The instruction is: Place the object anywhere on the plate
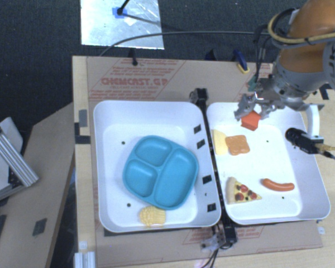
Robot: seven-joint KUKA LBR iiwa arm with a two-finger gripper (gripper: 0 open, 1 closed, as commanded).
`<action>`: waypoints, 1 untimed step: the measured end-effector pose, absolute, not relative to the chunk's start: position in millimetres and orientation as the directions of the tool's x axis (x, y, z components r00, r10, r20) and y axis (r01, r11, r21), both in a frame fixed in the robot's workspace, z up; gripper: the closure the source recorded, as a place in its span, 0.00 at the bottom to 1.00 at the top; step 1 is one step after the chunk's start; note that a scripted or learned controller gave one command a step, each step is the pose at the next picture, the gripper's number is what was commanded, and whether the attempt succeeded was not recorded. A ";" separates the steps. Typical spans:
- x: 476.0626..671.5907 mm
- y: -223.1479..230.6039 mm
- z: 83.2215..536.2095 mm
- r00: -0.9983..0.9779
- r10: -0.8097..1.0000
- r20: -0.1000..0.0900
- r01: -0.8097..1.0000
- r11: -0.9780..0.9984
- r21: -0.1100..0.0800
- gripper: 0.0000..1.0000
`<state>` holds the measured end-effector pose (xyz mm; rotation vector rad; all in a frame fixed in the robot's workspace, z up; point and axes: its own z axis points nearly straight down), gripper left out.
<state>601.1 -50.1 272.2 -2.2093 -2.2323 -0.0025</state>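
our gripper [252,109] closed around the orange block [250,121], above the right bin's [315,197] far edge

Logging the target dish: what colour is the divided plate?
Light blue plate, clearest in the camera view.

the grey arm [301,66] reaches in from the right, orange band uppermost. its gripper [252,113] points down, fingers closed around a small orange-red block [250,121].
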 end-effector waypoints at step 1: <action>586.3 0.2 253.6 -0.009 1.000 0.002 1.000 0.009 -0.001 1.00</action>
